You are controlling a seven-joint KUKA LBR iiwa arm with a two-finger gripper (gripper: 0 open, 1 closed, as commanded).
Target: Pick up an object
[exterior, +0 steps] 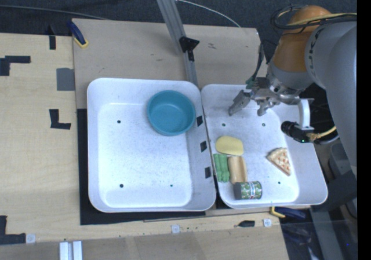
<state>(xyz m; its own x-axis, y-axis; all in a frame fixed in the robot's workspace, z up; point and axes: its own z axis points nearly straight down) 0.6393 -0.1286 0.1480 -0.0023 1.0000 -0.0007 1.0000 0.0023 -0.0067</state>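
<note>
We see the grey arm [324, 50] with its orange band reaching in from the right, its gripper [250, 106] hanging over the far part of the right bin [307, 195]. The two fingers [237, 104] stand spread apart, with bare bin floor showing between them, and they have hold of nothing.

The things to pick lie in the near half of that right bin, well apart from the gripper. A yellow rounded piece [230, 146], which may be a toy lemon or bun, sits near the bin's left wall at about mid-depth. Just in front of it we find a green ridged piece [221, 167] lying against the left wall, and a tan cylinder-shaped piece [237, 169] lying right beside it, the two side by side and apparently touching. At the near edge, just in front of the tan piece, a small can with a green label [248, 190] lies on its side. Toward the bin's right wall, apart from the others, rests a pizza slice toy [280, 161], its point toward the near right corner.

In the left bin [116, 195] we see a blue bowl [171, 112] standing upright in the far right corner, close to the wall shared with the right bin.

Both bins rest on the light wooden surface [35, 154].
</note>
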